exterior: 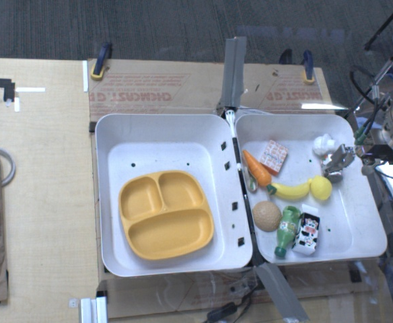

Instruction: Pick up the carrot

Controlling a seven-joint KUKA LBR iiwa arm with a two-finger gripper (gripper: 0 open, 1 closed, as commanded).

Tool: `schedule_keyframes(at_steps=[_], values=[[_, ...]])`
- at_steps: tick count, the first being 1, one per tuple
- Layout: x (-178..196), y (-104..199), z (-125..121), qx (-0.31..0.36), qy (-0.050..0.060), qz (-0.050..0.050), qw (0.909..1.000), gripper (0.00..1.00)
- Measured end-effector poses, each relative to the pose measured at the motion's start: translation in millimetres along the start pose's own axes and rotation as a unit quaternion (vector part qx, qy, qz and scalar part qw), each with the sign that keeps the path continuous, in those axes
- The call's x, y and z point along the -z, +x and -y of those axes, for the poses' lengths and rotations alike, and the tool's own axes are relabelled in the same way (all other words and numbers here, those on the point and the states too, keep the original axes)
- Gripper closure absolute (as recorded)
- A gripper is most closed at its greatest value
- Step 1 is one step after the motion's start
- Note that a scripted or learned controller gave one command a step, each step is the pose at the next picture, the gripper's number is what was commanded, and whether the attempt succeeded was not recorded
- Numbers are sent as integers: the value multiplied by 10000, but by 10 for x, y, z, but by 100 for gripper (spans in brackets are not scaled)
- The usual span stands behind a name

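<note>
Two white bins sit side by side before you, and your gripper (pixel 338 161) hangs over the right bin (pixel 358 247), near its far right side. You cannot tell from this view how it is set. Just below it lies a lemon (pixel 321 188), touching a banana (pixel 291 191). The carrot (pixel 256 167) rests well to the gripper's left, against the bin's left wall, slanted, apart from the gripper. Between carrot and gripper lies a small patterned box (pixel 274 156). Farther left, the other bin (pixel 116 140) holds a yellow divided plate (pixel 165 212).
</note>
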State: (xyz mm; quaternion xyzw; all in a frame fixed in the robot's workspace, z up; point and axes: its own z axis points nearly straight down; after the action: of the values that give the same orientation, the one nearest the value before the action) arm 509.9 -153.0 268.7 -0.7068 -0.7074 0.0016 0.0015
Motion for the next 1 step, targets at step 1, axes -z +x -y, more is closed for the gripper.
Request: schedule_keyframes(at_steps=[1], values=[[-1642,279,145,544,-4,-1,9985,0]])
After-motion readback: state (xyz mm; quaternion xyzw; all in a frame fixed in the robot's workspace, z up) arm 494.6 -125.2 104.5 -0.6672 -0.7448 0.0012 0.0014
